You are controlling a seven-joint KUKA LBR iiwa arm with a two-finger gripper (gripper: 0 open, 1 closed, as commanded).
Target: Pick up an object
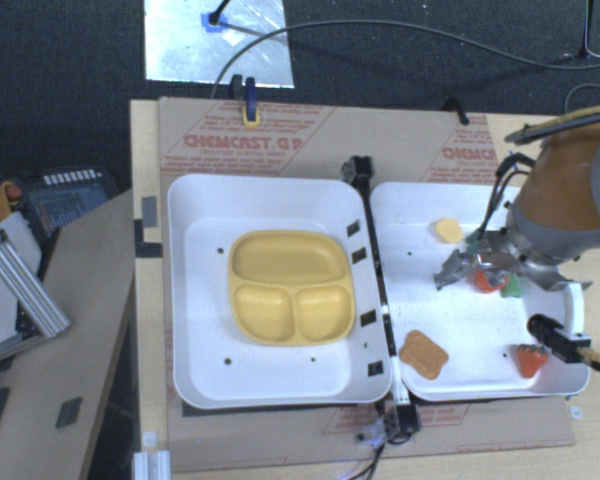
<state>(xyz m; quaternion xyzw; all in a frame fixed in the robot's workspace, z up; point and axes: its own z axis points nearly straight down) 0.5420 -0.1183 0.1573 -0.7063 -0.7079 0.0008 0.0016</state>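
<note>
The gripper [477,265] hangs low in the right bin [420,363], near its right edge, just beside a red and green object [492,281]. Whether it is open I cannot tell. A yellow divided plate [285,286] lies in the left bin [195,268].

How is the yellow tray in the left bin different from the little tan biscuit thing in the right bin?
The yellow divided tray is far larger than the tan biscuit. The tray is pale yellow, the biscuit orange-brown. The tray has three compartments; the biscuit is one flat piece. The tray sits mid-bin; the biscuit lies near its bin's near-left corner. Both lie flat, apart from the gripper.
</note>
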